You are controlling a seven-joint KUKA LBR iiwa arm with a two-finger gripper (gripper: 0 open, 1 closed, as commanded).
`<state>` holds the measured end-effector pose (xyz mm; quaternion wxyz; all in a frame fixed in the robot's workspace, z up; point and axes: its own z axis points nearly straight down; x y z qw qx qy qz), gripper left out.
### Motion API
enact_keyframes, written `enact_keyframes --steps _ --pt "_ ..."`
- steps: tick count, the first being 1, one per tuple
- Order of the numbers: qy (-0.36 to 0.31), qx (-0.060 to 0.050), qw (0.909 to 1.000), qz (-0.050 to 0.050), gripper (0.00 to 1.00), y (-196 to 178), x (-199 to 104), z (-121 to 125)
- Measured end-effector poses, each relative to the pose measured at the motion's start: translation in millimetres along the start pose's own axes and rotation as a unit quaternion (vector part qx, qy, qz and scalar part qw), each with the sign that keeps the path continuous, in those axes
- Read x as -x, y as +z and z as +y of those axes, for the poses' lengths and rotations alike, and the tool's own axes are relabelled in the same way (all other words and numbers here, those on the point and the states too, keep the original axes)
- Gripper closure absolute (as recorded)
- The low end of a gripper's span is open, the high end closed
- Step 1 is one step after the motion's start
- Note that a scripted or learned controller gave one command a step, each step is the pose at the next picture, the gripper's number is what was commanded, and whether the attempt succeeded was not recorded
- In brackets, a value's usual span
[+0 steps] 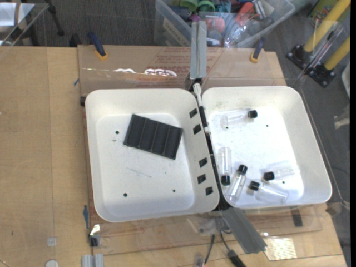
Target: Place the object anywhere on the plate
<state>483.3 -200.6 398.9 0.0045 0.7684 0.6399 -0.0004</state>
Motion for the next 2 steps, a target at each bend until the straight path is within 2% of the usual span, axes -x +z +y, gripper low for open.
enact_keyframes --steps 1,2 --pt "0.000 0.001 1.0000 -0.001 1.00 -10.3 0.1 1.1" --pt "0.000 0.001 1.0000 -0.001 0.00 -10.2 0.0 1.2"
